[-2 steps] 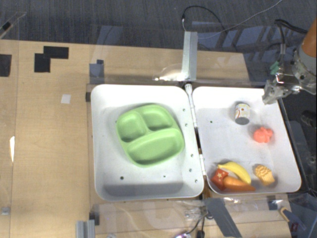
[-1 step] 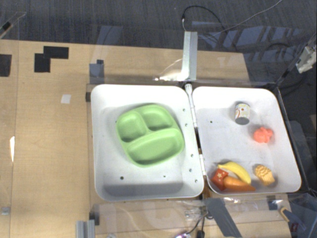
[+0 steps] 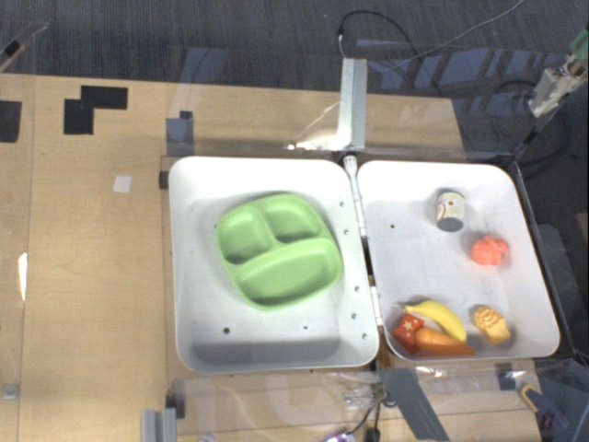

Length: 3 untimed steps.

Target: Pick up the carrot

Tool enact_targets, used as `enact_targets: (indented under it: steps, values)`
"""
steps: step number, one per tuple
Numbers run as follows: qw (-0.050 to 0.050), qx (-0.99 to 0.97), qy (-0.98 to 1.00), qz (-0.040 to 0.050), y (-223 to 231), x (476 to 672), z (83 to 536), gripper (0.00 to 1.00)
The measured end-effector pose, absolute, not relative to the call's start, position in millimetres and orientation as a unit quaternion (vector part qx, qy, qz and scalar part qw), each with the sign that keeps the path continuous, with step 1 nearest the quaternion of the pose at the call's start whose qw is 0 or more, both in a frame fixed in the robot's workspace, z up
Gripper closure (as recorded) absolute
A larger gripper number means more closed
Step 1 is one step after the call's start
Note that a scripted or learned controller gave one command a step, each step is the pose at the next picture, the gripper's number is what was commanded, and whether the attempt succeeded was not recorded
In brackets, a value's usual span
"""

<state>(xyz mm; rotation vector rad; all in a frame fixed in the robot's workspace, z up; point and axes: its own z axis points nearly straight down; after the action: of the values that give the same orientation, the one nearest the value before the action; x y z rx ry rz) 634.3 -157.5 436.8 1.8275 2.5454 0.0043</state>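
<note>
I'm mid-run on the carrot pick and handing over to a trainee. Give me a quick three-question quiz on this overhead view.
1. True or false: the orange carrot lies in the left white bin.
2. What touches the carrot's upper side? A) curved yellow banana B) small white can C) lumpy pinkish-red toy
3. Fill in: the green divided plastic plate sits in the ____ bin.

Key:
1. False; it lies at the near edge of the right white bin.
2. A
3. left
</note>
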Motion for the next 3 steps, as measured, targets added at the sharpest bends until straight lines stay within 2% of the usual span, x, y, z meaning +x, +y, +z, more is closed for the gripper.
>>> enact_targets:
  steps: [1,2,3]
  values:
    - [0.004,0.568,0.823,0.0007,-205,670.0,436,1.00]
    - [0.004,0.408,0.913,0.0006,-204,670.4,437,1.00]
    - [0.009,0.406,0.914,0.0014,-202,672.2,450,1.00]
